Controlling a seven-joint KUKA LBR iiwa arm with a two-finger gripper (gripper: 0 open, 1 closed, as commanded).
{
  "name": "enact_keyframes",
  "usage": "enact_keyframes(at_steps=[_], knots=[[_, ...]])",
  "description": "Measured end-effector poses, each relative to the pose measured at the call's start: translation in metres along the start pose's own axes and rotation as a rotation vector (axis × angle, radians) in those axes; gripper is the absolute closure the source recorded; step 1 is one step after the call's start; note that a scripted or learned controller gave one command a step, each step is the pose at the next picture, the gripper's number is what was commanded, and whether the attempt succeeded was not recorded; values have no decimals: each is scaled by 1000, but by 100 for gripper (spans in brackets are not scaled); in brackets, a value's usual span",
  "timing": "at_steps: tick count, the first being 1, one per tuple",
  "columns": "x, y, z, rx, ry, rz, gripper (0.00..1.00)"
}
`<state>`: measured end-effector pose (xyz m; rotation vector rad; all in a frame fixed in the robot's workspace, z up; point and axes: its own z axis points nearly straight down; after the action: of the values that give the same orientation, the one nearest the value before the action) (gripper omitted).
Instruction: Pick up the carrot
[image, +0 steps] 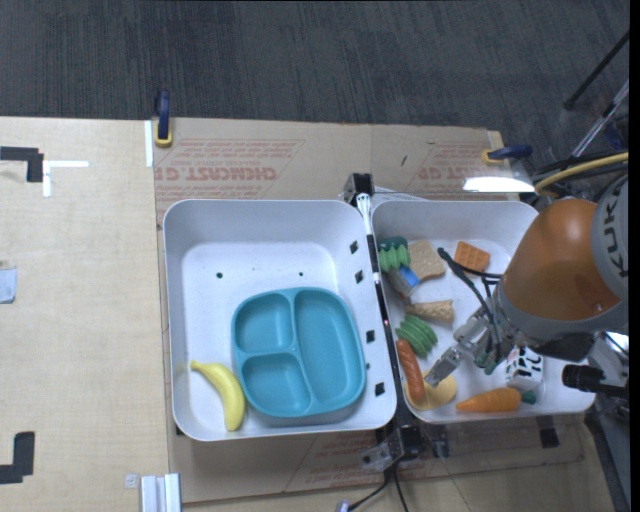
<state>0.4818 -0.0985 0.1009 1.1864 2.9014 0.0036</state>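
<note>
Jaws first: you cannot tell from this slanted overhead view whether they stand wide or narrow, because the gripper (452, 362) is small, dark and cluttered; nothing shows clearly between them. It hangs low in the right bin (455, 210), over the yellowish piece (441, 388) near the front wall. The carrot (492, 401) lies on the bin floor just to the right of it, orange with a green tip, apart from the gripper. So judge the task as not yet done: the approach is made, but the grasp and the lift are both left.

Now the containers, largest down. The left bin (250, 225) holds a teal divided tray (297, 352) with bare compartments, and a banana (226, 390) lying beside the tray at the front left corner. The right bin is crowded (mostly toy food): a slice of bread (427, 260), an orange cracker (471, 256), a green and blue item (394, 258) by the left wall, a leafy green piece (417, 334), and a reddish sausage (409, 368) along the left wall.
</note>
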Motion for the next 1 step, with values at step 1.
enact_keyframes(at_steps=[1], knots=[[2,-4,9,5,6,126,0]])
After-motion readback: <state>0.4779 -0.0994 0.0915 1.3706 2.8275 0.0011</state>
